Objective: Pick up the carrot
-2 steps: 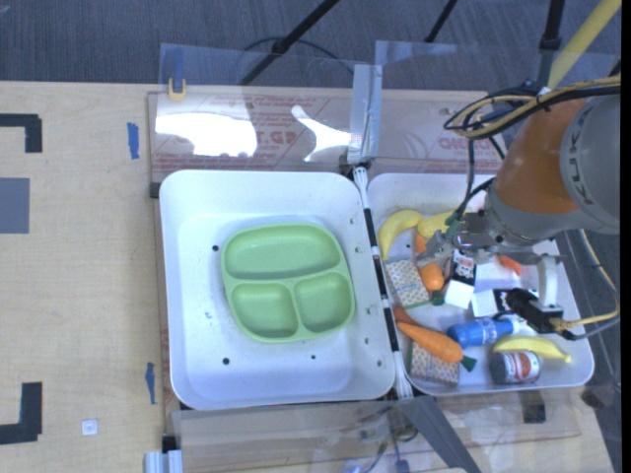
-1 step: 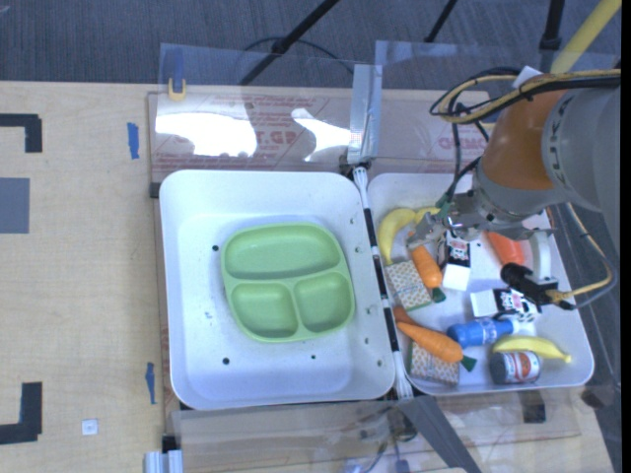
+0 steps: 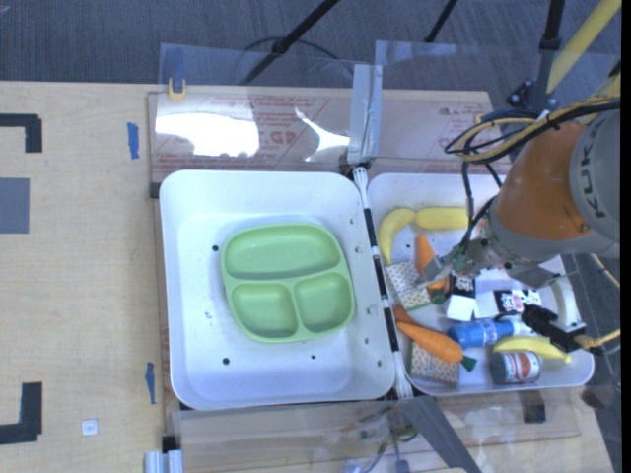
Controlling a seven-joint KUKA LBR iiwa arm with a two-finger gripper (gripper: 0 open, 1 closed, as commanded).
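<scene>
— What sits nearest, at the front of the right bin [image 3: 577, 372]?

— A small can [image 3: 516, 367] with a red label, a patterned cloth [image 3: 426, 361] at the front left corner, and one carrot [image 3: 430, 338] lying flat just behind that cloth, near the bin's left wall, its green end pointing right.

— Count the rest.

— A second orange piece [image 3: 424, 251] farther back, possibly another carrot. Three bananas: two at the back [image 3: 392, 231] [image 3: 443, 218], one at the front [image 3: 532, 348] above the can. One blue bottle [image 3: 481, 333] beside the front carrot. Two bins; the left bin [image 3: 187, 294] holds one green divided plate [image 3: 287, 281].

— And the gripper?

— The gripper [image 3: 455, 267] hangs over the middle of the right bin, behind and right of the front carrot, apart from it. Whether its fingers are spread or closed, I cannot tell.
</scene>
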